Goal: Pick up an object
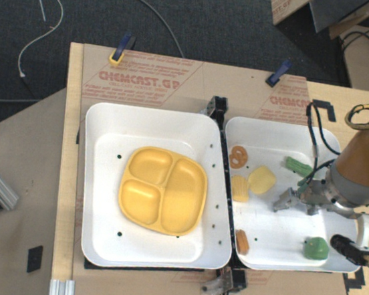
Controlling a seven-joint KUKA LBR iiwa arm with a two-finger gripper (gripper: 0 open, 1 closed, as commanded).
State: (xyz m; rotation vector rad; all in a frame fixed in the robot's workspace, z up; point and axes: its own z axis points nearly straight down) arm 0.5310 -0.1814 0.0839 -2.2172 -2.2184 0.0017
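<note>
Glossy yellow plastic plate (163,191); smooth white plastic bins (94,165); matt cardboard bench (146,81).

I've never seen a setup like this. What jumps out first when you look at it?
The big yellow divided plate grabs the eye first, lying alone in the left white bin. Next comes the grey and orange robot arm reaching in from the right, its gripper low over the right bin. Small toy foods lie scattered around it, such as a pretzel and a green piece.

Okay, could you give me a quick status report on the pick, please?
Gripper low in right bin, nothing seen held. Pale yellow piece nearest, apart. Green block untouched.
</note>
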